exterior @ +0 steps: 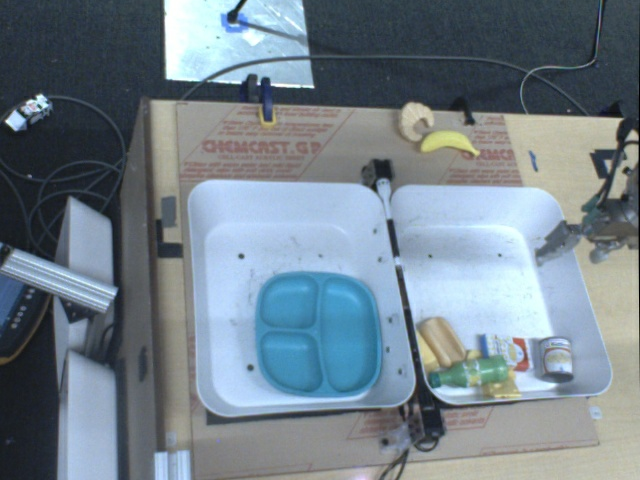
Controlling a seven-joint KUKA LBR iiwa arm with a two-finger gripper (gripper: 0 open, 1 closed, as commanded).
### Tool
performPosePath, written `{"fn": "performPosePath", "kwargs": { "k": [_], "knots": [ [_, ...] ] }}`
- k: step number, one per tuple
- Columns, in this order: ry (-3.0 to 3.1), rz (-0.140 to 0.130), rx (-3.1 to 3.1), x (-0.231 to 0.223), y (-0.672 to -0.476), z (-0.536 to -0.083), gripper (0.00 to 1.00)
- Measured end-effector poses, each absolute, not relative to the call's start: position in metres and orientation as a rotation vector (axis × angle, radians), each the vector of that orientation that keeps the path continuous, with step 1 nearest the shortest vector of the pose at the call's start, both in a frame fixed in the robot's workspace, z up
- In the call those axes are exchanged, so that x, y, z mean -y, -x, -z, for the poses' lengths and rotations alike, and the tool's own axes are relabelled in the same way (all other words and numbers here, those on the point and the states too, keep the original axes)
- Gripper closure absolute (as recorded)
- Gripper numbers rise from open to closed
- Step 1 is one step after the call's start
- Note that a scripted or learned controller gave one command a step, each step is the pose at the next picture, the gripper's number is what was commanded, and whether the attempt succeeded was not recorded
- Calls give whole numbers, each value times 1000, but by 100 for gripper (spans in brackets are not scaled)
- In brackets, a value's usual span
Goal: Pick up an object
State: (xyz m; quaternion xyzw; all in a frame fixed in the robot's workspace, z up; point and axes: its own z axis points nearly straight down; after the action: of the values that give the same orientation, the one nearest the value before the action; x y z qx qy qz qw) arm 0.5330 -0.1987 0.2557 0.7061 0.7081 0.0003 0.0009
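two shallow white bins are sitting side by side on the surface (330, 133), a cardboard-brown board with red lettering. the left bin (230, 218) is holding a blue divided plate (318, 332), lying flat toward its near side. the right bin (480, 218) is carrying its objects crowded along the near edge: a tan block (441, 340), a green bottle (470, 372) lying on its side just in front of it, a small red and white packet (503, 348) beside the bottle, a yellow piece (503, 389) peeking out under the bottle's end, and a small can (556, 358) standing upright in the near right corner. the far part of this bin is lying bare.

the gripper (560, 241) is hanging at the right rim of the right bin, well apart from the clustered objects; whether the jaws are apart or together i cannot tell, and nothing is showing between them.

beyond the bins, a yellow banana (448, 143) and a pale round object (415, 120) are resting on the surface, touching or nearly so.
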Motion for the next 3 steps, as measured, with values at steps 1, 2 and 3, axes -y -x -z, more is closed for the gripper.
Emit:
{"fn": "performPosePath", "kwargs": {
  "k": [1,2,3],
  "knots": [
    [-2217,0,-2227,159,-521,-181,0],
    [-2217,0,-2225,154,-572,-104,0],
    [-2215,-3,-2226,118,-559,-143,0]
  ]
}}
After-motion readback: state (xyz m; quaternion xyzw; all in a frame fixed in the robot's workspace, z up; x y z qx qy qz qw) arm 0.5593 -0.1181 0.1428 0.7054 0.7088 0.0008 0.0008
